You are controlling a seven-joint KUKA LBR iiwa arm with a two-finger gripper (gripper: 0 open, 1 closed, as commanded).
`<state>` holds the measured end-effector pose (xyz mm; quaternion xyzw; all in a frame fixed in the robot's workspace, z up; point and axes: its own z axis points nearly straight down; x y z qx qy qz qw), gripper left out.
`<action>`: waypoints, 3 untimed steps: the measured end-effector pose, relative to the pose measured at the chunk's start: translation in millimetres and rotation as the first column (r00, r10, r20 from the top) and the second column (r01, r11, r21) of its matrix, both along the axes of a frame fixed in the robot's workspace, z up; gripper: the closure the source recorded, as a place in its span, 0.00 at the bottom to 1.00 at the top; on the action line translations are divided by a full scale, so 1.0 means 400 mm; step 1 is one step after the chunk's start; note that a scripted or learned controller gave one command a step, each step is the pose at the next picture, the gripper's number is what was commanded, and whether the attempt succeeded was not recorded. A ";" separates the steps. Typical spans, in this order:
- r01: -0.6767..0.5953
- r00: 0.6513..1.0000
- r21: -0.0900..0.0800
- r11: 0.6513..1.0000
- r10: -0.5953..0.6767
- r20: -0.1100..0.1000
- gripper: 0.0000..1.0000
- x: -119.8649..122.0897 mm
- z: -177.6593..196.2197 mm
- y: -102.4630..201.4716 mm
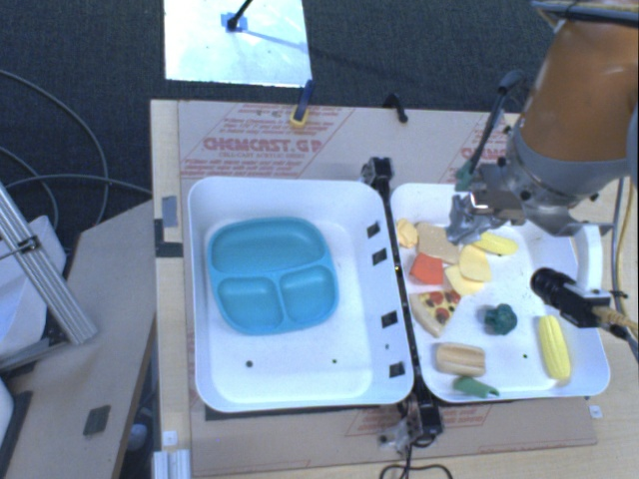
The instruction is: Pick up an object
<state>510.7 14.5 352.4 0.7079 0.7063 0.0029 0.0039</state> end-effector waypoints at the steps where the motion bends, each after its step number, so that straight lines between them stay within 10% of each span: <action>1: -0.003 1.000 0.000 1.000 0.003 -0.016 1.00 0.108 -0.397 -0.001; 2: -0.016 1.000 0.006 1.000 0.016 -0.009 1.00 0.033 -0.353 0.231; 3: -0.010 1.000 0.003 1.000 0.010 -0.006 1.00 0.039 -0.326 0.215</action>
